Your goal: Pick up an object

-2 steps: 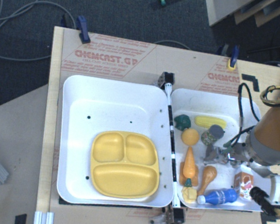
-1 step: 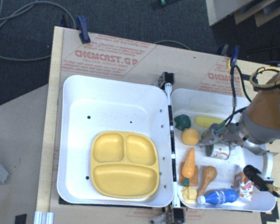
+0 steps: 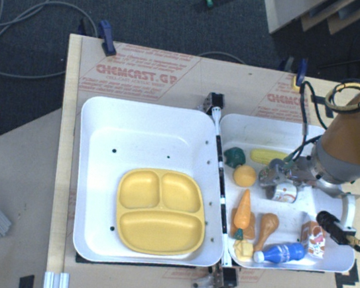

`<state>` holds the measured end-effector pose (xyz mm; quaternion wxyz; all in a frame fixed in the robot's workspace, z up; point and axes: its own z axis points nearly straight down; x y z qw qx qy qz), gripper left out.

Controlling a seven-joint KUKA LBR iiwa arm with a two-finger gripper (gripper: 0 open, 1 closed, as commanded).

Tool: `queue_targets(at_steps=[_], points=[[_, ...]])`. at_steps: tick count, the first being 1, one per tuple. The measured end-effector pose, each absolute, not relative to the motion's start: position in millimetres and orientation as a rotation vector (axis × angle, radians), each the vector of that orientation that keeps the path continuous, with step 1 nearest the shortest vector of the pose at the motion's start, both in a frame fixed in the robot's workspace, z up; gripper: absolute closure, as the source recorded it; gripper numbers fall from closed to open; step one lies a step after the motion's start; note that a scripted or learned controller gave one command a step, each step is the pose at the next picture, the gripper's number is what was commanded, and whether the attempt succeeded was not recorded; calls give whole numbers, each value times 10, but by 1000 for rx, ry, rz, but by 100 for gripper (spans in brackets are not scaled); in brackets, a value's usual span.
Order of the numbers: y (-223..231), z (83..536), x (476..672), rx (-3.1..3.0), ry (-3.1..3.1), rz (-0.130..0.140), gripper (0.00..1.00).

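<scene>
The right bin (image 3: pixel 273 127) holds several toy foods: a dark green piece (image 3: pixel 234 157), a yellow corn-like piece (image 3: pixel 266 157), an orange ball (image 3: pixel 245 176), a carrot (image 3: pixel 243 211), a brown drumstick (image 3: pixel 266 228), a blue bottle (image 3: pixel 280 253), a yellow chunk (image 3: pixel 243 249) and a red-and-white item (image 3: pixel 314 238). My gripper (image 3: pixel 281 184) reaches in from the right and hangs low over the middle of this bin, just right of the orange ball. A whitish piece shows at its tip; whether it is gripped is unclear.
The left bin (image 3: pixel 102 128) carries a yellow divided plate (image 3: pixel 160 211). A black divider clip (image 3: pixel 214 101) sits between the bins. Cables run over the bin's far right corner. The grey arm with its orange band (image 3: pixel 349 132) covers the right bin's right side.
</scene>
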<state>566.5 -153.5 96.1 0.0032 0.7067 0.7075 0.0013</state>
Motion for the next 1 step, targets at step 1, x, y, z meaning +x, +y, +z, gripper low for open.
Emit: queue_targets(at_steps=[1], points=[[-746,1905,5846,2207,2226,11,100]])
